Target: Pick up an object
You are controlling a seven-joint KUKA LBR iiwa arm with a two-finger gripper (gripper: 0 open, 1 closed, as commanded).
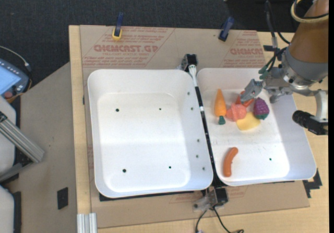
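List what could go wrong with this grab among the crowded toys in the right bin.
1. The gripper sits over a tight cluster: the purple piece, pink piece and yellow piece touch, so it may nudge them apart or catch two.
2. The carrot lies close beside the cluster and could get knocked.
3. The sausage lies apart and would likely be an easier target.

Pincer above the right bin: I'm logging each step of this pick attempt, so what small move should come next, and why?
Probably a short descent straight down. The pincer hangs at the upper edge of a tight cluster in the right white bin: a red plastic toy, a purple grape-like toy and a yellow plastic toy. Nothing sits between its fingers.
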